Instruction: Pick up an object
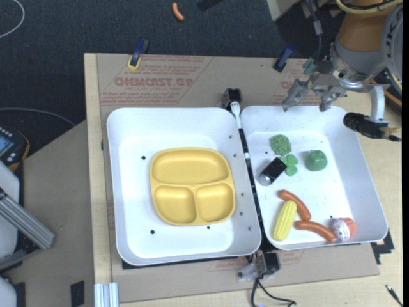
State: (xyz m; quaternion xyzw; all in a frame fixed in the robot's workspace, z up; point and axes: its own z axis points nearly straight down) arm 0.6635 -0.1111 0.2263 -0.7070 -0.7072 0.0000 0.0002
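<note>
Corn cob (285, 220), yellow, upright in right bin (364, 165), nr sausages (305, 216)

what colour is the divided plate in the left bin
Yellow. The divided plate, with three compartments, sits in the left bin, clearest in the camera view.

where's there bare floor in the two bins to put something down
Left bin: a bare white band rings the yellow divided plate, widest along its left and near sides. Right bin: open floor along the right wall, past the green pepper. It is crowded from the broccoli and black cylinder to the corn and sausages.
</note>
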